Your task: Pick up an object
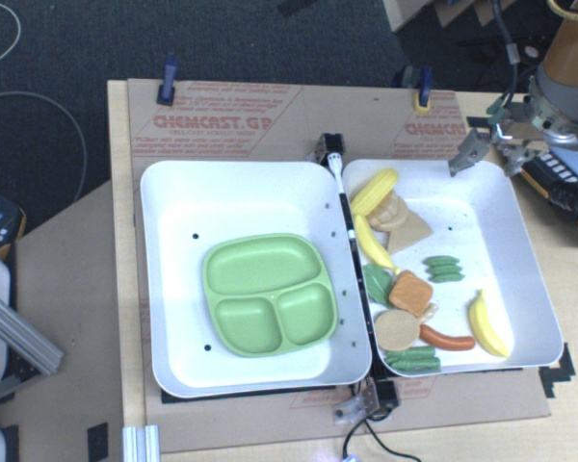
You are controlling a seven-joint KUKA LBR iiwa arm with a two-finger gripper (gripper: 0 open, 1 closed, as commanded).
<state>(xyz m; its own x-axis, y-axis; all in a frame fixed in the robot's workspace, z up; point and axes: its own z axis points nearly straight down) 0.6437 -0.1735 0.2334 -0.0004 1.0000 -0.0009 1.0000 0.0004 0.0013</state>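
The right bin (520, 258) holds several toy foods: a corn cob (375, 191), a tan lump (402, 219), a long yellow banana (371, 242), green beans (443, 269), an orange block (410, 293), a round tan disc (396, 330), a red sausage (447, 338) and a second banana (488, 323). My gripper (486, 157) hovers over that bin's far right corner, above and away from the food. Its fingers (461, 160) are spread open with nothing between them.
The left bin (173, 219) carries a green three-part tray (268, 292). A black divider strip (347, 224) runs between the bins. Two clamps (168, 80) (424, 89) sit on the board's far edge. Bare bin floor lies around (472, 229).
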